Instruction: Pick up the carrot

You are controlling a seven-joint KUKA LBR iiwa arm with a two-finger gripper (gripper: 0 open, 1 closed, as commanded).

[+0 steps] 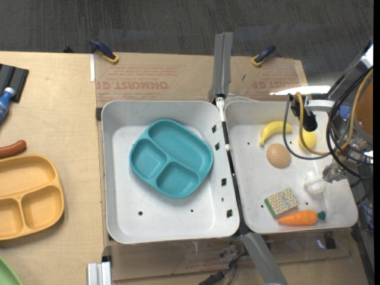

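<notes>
The orange carrot (pixel 298 218) with a green top lies on its side near the front edge of the right bin (pixel 255 212), its green end pointing right. My gripper (pixel 316 184) hangs at the bin's right side, above and a little right of the carrot, clearly apart from it. Cables and the arm's body cover the bin's right rim.
In the right bin, a yellow banana (pixel 274 129) and a brown egg (pixel 278 155) lie toward the back, and a small patterned box (pixel 281 202) sits just left of the carrot. The left bin (pixel 119 212) holds a teal divided plate (pixel 171 157). A yellow tray (pixel 27 198) rests on the bench at left.
</notes>
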